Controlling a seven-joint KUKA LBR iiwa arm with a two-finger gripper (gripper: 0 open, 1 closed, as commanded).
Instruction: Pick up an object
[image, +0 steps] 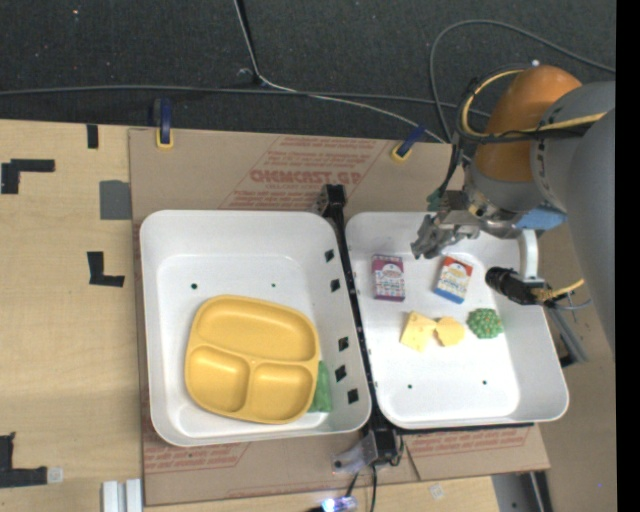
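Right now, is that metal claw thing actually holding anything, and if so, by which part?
Nothing is held. The tool hangs over the right bin's far end with nothing between its tips; the maroon packet and the small carton lie apart from it.

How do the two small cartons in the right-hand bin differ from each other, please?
The maroon carton is dark purplish-red, while the white carton is white with blue and red markings. The maroon carton lies nearer the bins' divider; the white carton lies nearer the gripper. Both are small, rectangular and lying flat.

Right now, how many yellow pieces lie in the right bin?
2: a larger yellow wedge and a smaller yellow piece, touching side by side near the bin's middle, left of the green item.
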